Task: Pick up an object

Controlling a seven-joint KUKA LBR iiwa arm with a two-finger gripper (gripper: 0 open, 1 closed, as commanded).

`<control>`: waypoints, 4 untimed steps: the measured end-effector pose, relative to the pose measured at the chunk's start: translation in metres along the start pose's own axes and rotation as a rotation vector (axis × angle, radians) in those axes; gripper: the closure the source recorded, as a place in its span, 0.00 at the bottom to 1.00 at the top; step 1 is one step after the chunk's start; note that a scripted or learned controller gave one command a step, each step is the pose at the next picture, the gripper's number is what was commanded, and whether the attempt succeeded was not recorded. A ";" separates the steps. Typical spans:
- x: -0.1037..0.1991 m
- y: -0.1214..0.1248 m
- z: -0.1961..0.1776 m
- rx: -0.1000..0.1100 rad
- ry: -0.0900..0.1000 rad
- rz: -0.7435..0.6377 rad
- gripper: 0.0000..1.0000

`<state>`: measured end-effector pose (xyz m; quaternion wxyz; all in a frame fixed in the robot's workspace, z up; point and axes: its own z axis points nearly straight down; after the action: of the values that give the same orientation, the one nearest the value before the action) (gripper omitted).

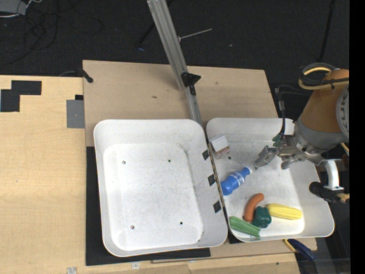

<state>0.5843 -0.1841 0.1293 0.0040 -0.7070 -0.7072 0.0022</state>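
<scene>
The right bin (268, 131) holds several objects. A small white and brown box (219, 147) lies near its left wall. A blue bottle (234, 180) lies below it, slanted. At the front sit an orange sausage-shaped toy (253, 206), a yellow corn cob (284, 212), a dark green lump (262, 216) and a green pod (244, 226). My gripper (271, 162) hangs over the bin's right middle, to the right of the bottle and above the corn. Its fingers are spread open with nothing between them.
The left bin (151, 184) lies beside the right one, with black clips (211, 179) along the shared wall. A slanted metal rail (171, 44) rises behind the bins. The arm's orange and grey body (325, 113) stands at the right edge.
</scene>
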 end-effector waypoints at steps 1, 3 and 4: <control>0.001 0.001 0.038 -0.008 -0.003 0.002 0.00; 0.007 0.002 -0.018 -0.011 -0.003 -0.001 1.00; -0.001 -0.004 -0.067 -0.011 -0.004 0.001 1.00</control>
<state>0.5811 -0.1851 0.1960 -0.0012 -0.7075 -0.7067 -0.0005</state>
